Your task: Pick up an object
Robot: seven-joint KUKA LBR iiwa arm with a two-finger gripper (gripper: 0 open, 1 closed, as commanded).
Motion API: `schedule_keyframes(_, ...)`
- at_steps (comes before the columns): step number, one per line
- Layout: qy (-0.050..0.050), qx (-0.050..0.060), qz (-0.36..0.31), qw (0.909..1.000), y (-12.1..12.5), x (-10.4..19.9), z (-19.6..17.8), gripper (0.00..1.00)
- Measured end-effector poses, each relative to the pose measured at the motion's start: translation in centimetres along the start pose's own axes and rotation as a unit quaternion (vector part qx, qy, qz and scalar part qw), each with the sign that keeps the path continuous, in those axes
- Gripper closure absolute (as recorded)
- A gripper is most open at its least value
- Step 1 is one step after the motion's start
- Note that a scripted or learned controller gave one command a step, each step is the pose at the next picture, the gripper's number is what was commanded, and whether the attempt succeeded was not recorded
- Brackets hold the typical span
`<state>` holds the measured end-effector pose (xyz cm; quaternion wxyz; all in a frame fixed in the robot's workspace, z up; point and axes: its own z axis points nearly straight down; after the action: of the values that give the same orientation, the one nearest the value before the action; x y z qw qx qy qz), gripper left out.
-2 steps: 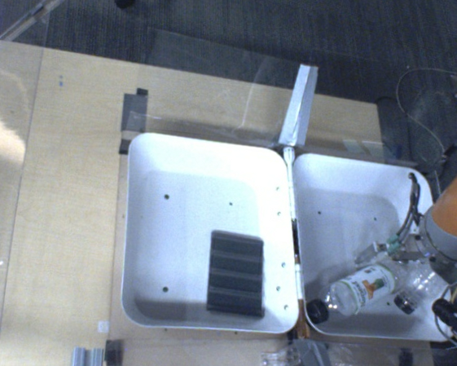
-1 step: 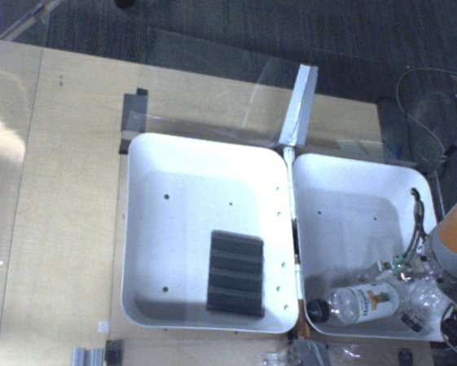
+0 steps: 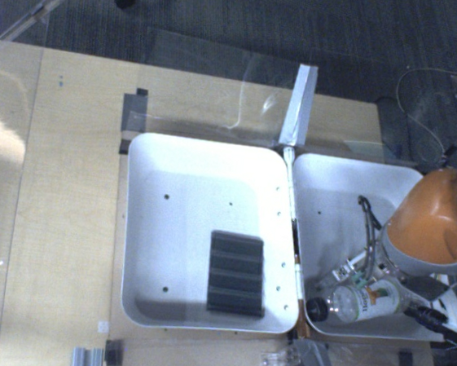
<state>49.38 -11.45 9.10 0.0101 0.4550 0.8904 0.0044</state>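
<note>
The arm's gripper [image 3: 363,271] is down low in the right bin [image 3: 334,190], and from here I cannot tell whether its jaws are spread or closed. Just below them and a little toward the left bin, a clear plastic bottle [image 3: 354,303] with a dark cap lies on its side against the bin's near wall. A black cable [image 3: 368,214] loops just above the jaws. Well off to the left, across the divider, a black ribbed block [image 3: 236,273] lies flat in the left bin [image 3: 172,172].
</note>
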Motion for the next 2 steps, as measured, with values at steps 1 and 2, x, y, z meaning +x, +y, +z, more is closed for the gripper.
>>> schedule_keyframes(1,0.002,0.003,0.109,0.9941,4.9,-0.7,0.2,0.0)
schedule_keyframes(2,0.005,0.007,0.077,0.997,3.1,-3.8,-4.1,0.0)
